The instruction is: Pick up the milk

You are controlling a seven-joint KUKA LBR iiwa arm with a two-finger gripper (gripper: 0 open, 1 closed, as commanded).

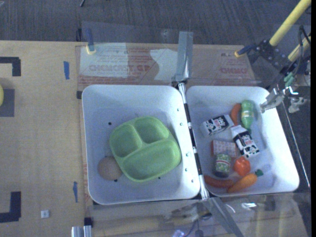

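Dark grey carpet floor point(207, 6) at the top, far behind the gripper. Below that, a flat tan bench top point(39, 147) with bits of blue tape point(66, 69) and black corner marks point(12, 65), all well off to the side away from the gripper. On the bench, two shallow white bins side by side, with a thin grey metal strip point(183, 58) standing up between them at the back.

Gripper point(274, 98) hanging over the back outer corner of the near white bin point(281, 147), just beside its rim. Wide or narrow: too blurry to say. Holding nothing that can be seen. Long yellow rod point(294, 16) slanting up behind it.

Two small white milk cartons with black cow spots in that same bin. One milk carton point(217, 125) lying on its side, deeper in the bin, toward the strip. The other milk carton point(245, 142) nearer the gripper, toward the front of the bin. Both apart from the gripper.

Closest to the gripper, a green plastic bottle shape point(247, 111), with a small orange piece point(236, 112) touching it. Farther on, a pink box point(223, 147), a little round can point(222, 163), a red toy pepper point(242, 165), an orange toy carrot point(243, 182) and a long red toy point(217, 181) by the front wall.

Far white bin point(94, 112) past the strip, with a green plastic plate with three parts point(145, 148) and a tan ball point(109, 168) touching the plate's edge.
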